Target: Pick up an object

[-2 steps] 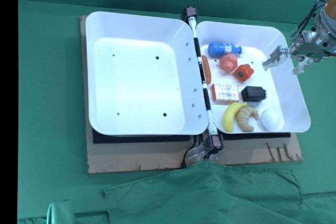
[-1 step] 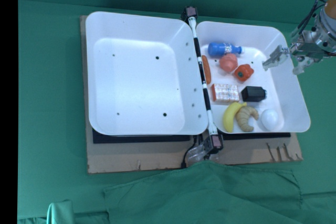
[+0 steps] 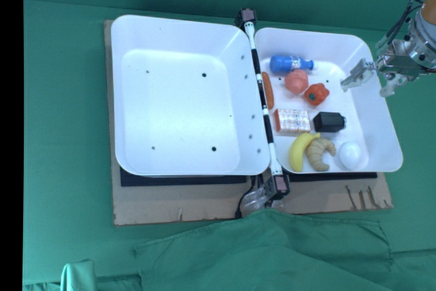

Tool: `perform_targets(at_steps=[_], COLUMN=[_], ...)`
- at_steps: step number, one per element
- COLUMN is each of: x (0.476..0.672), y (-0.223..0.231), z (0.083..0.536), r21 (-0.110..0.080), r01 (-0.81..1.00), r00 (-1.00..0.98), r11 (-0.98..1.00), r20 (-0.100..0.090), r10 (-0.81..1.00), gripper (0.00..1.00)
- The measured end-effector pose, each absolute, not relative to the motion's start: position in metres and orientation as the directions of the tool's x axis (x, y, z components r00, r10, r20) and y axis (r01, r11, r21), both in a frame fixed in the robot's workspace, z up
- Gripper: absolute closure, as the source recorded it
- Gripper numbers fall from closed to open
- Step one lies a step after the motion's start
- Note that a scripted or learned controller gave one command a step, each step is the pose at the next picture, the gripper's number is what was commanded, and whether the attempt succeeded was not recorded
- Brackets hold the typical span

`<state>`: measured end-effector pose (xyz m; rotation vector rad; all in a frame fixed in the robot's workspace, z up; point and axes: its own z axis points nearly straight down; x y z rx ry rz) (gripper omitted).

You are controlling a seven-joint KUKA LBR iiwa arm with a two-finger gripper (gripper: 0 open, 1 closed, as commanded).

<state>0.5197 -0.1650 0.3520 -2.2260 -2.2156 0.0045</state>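
Gripper [image 3: 373, 77] hung over the right rim of the right bin [image 3: 381, 129], fingers spread apart with nothing between them. All objects lay in that bin, left of the fingers. Nearest were the red pepper [image 3: 315, 94] and the black box [image 3: 329, 122], both apart from the fingertips. Farther left: blue bottle [image 3: 289, 65] at the far end, pink ball [image 3: 296, 81] beside the pepper, orange carrot [image 3: 268, 90] along the left wall, and a carton [image 3: 293, 120]. At the near end lay a banana [image 3: 298, 150], a croissant [image 3: 320, 153] and a white egg [image 3: 350, 155]. The left bin [image 3: 136, 34] sat alongside.
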Motion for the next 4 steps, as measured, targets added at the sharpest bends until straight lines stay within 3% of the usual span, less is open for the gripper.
perform_targets(at_steps=[1,2,3,4], x=[0.471,0.566,0.561,0.561], y=[-0.189,-0.187,-0.188,-0.188], z=[0.221,0.321,0.316,0.316], r21=[-0.017,0.013,0.0,0.0], r01=[1.0,1.0,1.0,1.0], r00=[0.011,-0.001,0.003,0.003], r11=[-0.011,0.001,-0.003,-0.003], r20=[0.003,-0.007,-0.003,-0.003], r10=[1.0,1.0,1.0,1.0], gripper=[0.0,0.0,0.0,0.0])
